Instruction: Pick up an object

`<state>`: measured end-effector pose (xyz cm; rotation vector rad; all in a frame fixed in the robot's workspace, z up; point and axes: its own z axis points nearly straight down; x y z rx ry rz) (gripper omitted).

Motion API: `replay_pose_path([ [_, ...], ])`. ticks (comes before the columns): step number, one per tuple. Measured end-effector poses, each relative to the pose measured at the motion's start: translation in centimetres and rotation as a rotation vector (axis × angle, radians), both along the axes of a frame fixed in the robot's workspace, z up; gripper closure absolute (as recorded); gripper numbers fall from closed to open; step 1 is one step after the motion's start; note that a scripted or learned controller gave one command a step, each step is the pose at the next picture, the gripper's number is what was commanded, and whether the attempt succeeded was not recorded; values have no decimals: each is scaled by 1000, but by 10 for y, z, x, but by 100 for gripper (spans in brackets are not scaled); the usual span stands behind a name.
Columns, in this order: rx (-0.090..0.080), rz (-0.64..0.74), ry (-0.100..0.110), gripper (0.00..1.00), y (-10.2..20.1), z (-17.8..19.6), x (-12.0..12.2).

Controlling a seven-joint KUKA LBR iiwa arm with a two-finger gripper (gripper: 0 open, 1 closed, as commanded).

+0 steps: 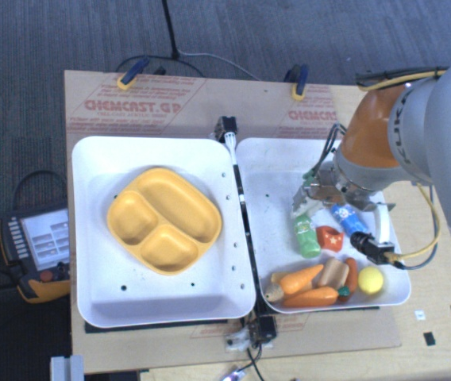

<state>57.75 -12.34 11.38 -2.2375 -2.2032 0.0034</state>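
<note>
Even overhead light, soft shadows, mild glare on white bins (90,213), slight overall softness.

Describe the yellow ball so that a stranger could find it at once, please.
Look in the right bin, at the pile of toy food along its near edge. The yellow ball lies at the pile's right end, beside the carrots: the one round, plain yellow piece.
</note>
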Motion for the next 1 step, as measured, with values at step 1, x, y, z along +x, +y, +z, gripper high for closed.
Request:
replay_pose_path([
  [1, 0, -79, -4, 100, 54, 143, -49],
])
